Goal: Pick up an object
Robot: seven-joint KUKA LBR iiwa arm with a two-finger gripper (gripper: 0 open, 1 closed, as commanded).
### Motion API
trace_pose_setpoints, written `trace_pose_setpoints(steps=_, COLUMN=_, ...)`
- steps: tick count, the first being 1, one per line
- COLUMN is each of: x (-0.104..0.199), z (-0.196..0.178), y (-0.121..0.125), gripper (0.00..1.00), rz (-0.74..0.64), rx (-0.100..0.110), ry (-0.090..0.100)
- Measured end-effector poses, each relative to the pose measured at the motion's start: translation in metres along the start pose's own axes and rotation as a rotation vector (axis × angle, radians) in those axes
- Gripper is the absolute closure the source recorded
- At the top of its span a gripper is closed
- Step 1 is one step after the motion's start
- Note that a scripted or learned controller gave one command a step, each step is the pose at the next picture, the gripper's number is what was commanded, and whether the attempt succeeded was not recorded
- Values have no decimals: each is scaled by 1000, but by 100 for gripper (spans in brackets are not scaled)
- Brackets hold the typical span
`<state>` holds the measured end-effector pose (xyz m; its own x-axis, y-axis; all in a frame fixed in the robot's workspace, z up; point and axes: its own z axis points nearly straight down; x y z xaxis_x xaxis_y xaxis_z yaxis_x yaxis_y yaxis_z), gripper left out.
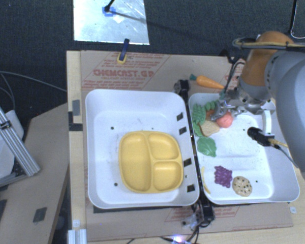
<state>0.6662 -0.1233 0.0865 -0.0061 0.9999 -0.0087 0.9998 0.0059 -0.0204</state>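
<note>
One gripper [224,111] low over red-orange toy [224,120], beside green leafy toy [199,113]; finger state unclear, hold unconfirmed. Centre on toy, close squarely, lift straight.

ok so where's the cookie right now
The cookie lies in the right bin, near its front edge, just right of the purple grapes.

Robot lab, white bins [137,98], cabled bench [76,85]

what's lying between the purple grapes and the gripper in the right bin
A green leafy toy lies between the purple grapes and the gripper, in the camera view.
</note>
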Motion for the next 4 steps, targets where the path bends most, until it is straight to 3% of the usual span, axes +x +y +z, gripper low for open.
trace_pose_setpoints(steps=1, x=109, z=-107, y=4, gripper=100, rz=-9, rx=-34, ry=13)
trace_pose_setpoints(steps=2, x=171, z=-99, y=-24, gripper=100, rz=-5, rx=-21, ry=12)
trace_pose_setpoints(steps=3, x=187, z=-98, y=-71, gripper=100, rz=-1, rx=-19, ry=10)
trace_pose_setpoints(steps=4, x=194, z=-174, y=-69, gripper=100, rz=-1, rx=-29, ry=10)
